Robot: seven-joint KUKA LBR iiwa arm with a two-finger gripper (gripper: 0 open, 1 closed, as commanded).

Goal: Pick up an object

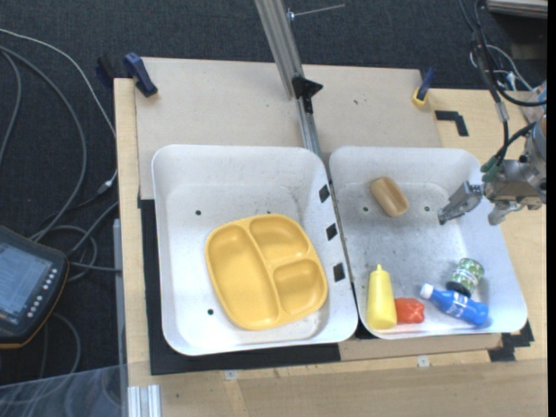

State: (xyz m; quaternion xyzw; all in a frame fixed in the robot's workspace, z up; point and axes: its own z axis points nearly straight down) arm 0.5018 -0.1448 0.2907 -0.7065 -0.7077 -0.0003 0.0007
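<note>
The right bin (408, 168) is the landmark. The left bin (174, 181) beside it holds a yellow divided plate (265, 270). The gripper (478, 205) hangs over the right bin's far right side, fingers spread wide with nothing between them. Well apart from it, at the near edge, lie a yellow bottle (380, 298), a blue bottle (458, 307), a red object (410, 311) and a green can (467, 274); a tan bread roll (389, 196) lies nearer — left of the gripper.

A robotics lab: clamped plywood bench (261, 102), loose cables (52, 137) on dark carpet, a teach pendant (26, 285)
</note>
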